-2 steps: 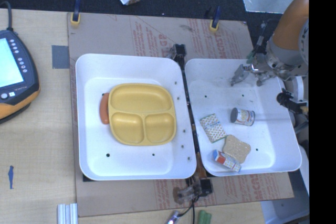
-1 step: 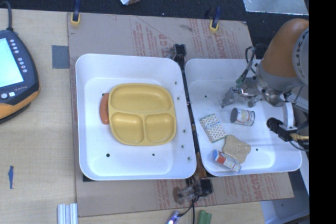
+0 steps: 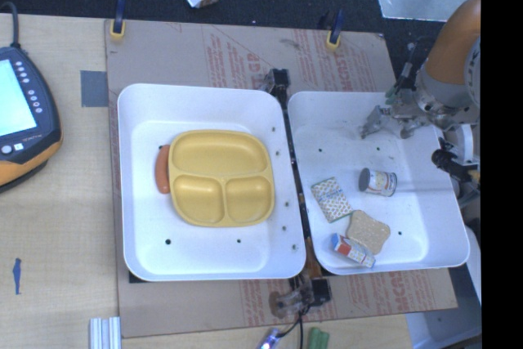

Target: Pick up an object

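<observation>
Lettering on cardboard unreadable; can label too small; claw above right bin.

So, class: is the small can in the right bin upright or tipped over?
Tipped over. The can lies on its side on the right bin floor, one round end facing left.

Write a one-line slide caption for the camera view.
Gripper hovers over right bin above a can; yellow tray fills left bin.

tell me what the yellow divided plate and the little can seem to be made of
Yellow divided plate: probably moulded plastic, matte, uniform colour with soft rounded compartment rims. Little can: looks like metal, with a pale shiny end and a printed label, though too small to be sure.
</observation>
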`<state>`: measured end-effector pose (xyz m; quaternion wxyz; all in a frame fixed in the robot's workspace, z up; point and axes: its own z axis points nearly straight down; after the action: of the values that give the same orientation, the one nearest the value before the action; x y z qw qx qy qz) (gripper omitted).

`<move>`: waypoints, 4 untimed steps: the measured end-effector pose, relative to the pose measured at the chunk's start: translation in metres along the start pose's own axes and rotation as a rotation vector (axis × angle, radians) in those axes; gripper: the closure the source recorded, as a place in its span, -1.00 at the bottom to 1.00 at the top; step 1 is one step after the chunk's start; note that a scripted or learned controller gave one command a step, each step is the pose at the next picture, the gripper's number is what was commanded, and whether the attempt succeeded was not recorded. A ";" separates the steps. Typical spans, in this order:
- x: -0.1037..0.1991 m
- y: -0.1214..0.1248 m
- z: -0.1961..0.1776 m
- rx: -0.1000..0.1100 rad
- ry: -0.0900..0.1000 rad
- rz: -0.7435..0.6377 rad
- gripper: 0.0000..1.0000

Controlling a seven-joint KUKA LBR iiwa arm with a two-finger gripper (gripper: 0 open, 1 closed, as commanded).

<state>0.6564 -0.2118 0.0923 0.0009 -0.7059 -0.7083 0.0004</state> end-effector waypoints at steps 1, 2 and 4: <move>0.052 -0.052 0.001 0.002 -0.001 -0.002 -1.00; 0.000 0.000 0.000 0.000 0.000 0.000 -1.00; 0.000 -0.001 0.000 0.000 0.000 0.000 -1.00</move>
<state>0.6554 -0.2119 0.0923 0.0009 -0.7059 -0.7083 0.0004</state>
